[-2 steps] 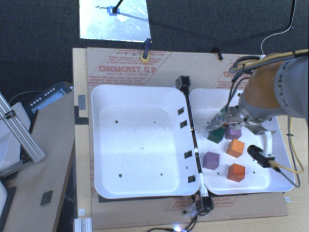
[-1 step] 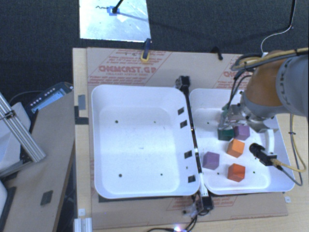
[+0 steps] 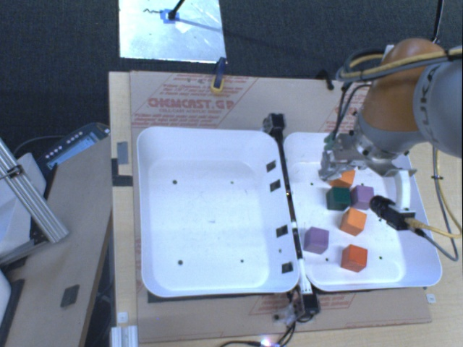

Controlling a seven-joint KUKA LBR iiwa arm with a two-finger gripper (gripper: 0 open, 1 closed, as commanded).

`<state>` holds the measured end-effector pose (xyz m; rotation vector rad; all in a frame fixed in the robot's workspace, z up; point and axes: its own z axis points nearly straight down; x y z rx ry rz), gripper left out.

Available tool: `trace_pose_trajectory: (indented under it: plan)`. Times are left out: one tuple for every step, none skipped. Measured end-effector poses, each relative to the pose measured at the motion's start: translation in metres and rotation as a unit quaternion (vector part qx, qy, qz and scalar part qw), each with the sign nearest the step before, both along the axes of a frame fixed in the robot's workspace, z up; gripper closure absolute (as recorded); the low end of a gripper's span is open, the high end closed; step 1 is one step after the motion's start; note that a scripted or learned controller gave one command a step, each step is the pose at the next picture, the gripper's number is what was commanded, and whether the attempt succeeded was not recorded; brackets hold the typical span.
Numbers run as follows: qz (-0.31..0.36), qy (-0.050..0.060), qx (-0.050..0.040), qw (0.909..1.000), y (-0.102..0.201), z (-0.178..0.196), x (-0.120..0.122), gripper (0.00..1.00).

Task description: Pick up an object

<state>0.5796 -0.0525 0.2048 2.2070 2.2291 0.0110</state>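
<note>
Reaching in from the right, the grey arm (image 3: 405, 100) with its orange band is parked low over the right bin (image 3: 419, 266), and the gripper (image 3: 334, 166) is hanging right above a small cluster of blocks. Whether it's open or closed can't be told from this angle, since the wrist hides that part.

An orange block (image 3: 345, 178) is seen just under the gripper, partly covered by it, so only a slanted sliver of its top is visible. Touching it below is a dark green block (image 3: 337, 198), with a purple block (image 3: 362, 195) right beside that. Another orange cube (image 3: 354, 221) is sat just below those two. A second purple cube (image 3: 316, 240) and an orange-red cube (image 3: 354, 257) are found nearer the front edge, a bit apart from the rest. All are small, plain, matte cubes.

The left bin (image 3: 210, 280) is sat right alongside.
</note>
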Motion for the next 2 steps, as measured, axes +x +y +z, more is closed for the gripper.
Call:
trace_pose_trajectory:
  plan:
    - [0.001,-0.007,0.0009,1.0000,0.071,0.182,0.004,1.00]
    - [-0.002,0.003,-0.0015,1.0000,0.059,0.151,0.073,1.00]
